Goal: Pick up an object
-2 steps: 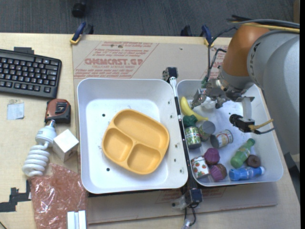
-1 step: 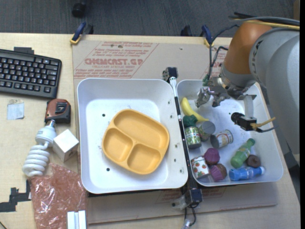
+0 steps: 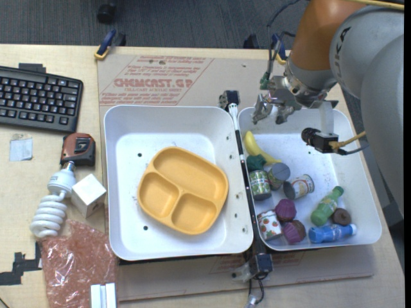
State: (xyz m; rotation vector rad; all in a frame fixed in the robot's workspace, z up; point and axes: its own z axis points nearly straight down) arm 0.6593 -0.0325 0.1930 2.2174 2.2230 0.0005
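Objects for picking lie clustered in the right bin (image 3: 359,191): a banana (image 3: 252,144), a green-labelled can (image 3: 260,183), a silver can (image 3: 300,186), a green bottle (image 3: 326,205), a blue bottle (image 3: 331,233), a patterned cup (image 3: 270,225), two purple pieces (image 3: 290,222) and a small dark ring (image 3: 341,217). We see the left bin (image 3: 122,172) carrying a yellow divided plate (image 3: 183,190), tilted so its long axis runs from upper left to lower right.

Both bins rest on a brown printed board (image 3: 154,79) laid over a pale wooden table (image 3: 38,153). On the table to the left we find a black keyboard (image 3: 38,98), a tape measure (image 3: 78,149), a spiral light bulb (image 3: 52,204), a white cube (image 3: 88,194) and a pinkish plastic bag (image 3: 77,262). Dark grey carpet (image 3: 192,8) shows beyond the table's far edge.

The banana lies near the right bin's far left corner, its long axis running from upper left to lower right. The green bottle leans with its cap toward the upper right; the blue bottle lies nearly level, cap to the right.

The gripper (image 3: 273,111) hangs over the far rim of the right bin, just above the banana, fingers slightly parted and holding nothing.
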